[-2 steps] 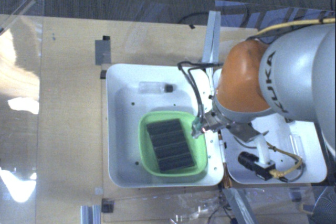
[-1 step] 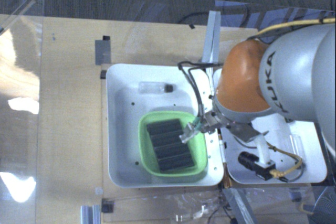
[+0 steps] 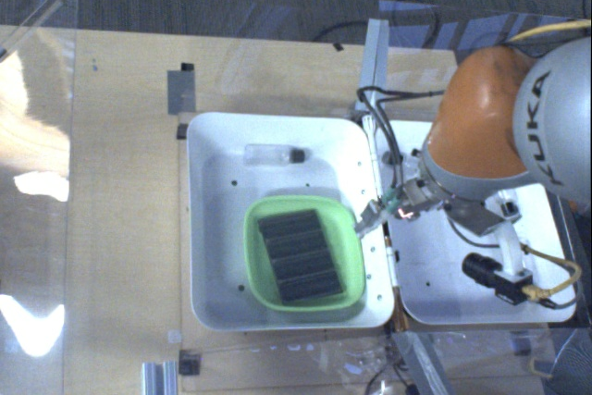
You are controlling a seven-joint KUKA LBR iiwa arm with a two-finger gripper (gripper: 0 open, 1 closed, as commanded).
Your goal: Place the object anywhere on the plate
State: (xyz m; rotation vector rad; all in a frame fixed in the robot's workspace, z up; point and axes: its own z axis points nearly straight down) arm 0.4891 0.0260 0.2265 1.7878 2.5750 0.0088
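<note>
While the dark ridged block point(image 3: 298, 256) lies on the green plate point(image 3: 257, 273), we cannot tell our claw's point(image 3: 370, 217) state

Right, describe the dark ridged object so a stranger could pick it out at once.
Start at the left white bin. In its lower middle sits a lime-green plate, and the dark ridged block lies on it, tilted. Its only neighbour in that bin is a small clear tube near the far wall, pale rather than black.
</note>
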